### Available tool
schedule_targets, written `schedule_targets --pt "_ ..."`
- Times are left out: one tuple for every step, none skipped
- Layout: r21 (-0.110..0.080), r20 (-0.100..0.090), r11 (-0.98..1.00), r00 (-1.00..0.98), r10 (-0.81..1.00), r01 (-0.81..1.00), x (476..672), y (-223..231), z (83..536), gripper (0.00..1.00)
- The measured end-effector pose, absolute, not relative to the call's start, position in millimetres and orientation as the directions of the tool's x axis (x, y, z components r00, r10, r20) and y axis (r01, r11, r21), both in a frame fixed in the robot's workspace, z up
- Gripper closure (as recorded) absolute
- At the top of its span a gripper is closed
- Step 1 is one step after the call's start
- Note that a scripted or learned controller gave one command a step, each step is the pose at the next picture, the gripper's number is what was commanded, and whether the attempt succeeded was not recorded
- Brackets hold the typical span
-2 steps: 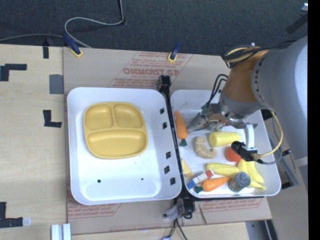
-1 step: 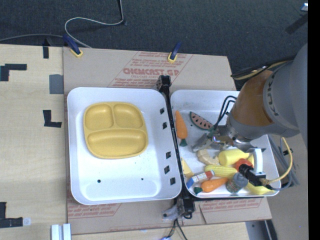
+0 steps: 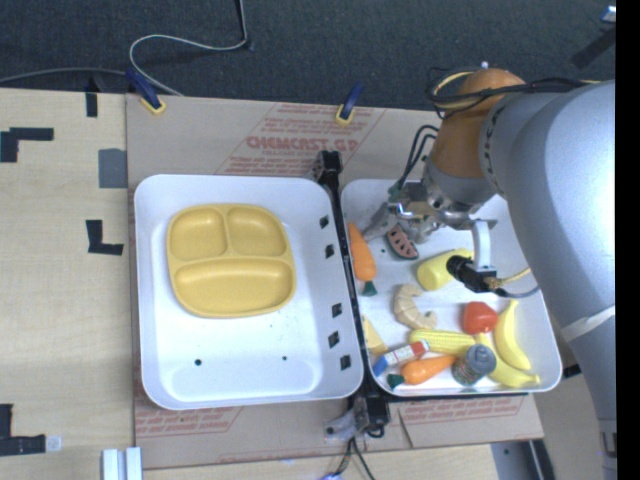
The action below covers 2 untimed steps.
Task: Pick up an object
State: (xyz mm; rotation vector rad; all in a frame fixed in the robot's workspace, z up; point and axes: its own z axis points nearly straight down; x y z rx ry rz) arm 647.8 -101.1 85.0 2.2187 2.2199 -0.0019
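Watermelon slice [image 3: 402, 241]: lies in the right bin [image 3: 535, 313], upper part, just under the pincer [image 3: 412, 216]. Long axis runs diagonally, upper left to lower right; dark rind edge faces lower left. Pincer state: cannot tell, the tips blur into the wrist hardware. Carrot [image 3: 362, 254] lies to the slice's left against the bin wall, long axis near vertical, green end down. Yellow divided plate [image 3: 231, 259] sits in the left bin [image 3: 160, 358].

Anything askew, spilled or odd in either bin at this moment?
Nothing spilled or damaged. The toy food sits jumbled in the right bin, one carrot lying against the divider. The yellow divided plate lies flat in the left bin. The gripper is over the right bin's far end.
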Motion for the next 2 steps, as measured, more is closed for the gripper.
schedule_targets --pt "0.001 -0.004 0.002 -0.002 1.0 1.0 648.1 -100.8 95.3 1.0" --pt "0.002 -0.001 0.002 -0.002 1.0 1.0 578.7 -61.1 251.0 1.0"
